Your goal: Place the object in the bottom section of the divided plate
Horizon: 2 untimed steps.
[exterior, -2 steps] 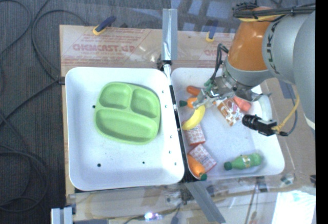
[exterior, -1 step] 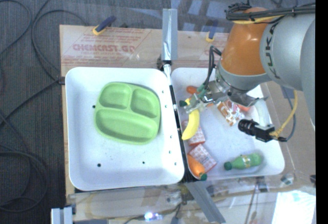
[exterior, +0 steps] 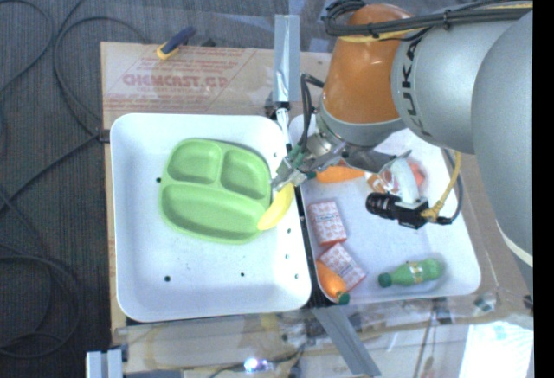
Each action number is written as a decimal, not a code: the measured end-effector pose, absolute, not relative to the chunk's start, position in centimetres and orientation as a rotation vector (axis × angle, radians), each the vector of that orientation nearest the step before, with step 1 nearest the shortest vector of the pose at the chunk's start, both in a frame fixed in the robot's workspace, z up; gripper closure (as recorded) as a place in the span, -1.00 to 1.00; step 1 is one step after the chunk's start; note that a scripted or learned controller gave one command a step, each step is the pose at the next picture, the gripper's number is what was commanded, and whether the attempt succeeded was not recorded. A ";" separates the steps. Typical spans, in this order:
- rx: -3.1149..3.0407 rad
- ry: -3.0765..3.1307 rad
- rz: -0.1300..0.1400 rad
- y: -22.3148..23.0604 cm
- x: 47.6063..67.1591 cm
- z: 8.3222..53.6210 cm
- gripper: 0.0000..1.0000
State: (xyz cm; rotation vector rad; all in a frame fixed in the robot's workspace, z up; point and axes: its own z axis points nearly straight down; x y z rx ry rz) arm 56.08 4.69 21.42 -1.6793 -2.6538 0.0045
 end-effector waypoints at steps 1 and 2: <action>-1.679 -2.654 0.004 4.7 56.1 21.4 -1.00; -1.593 -2.707 0.005 4.3 49.5 25.7 -1.00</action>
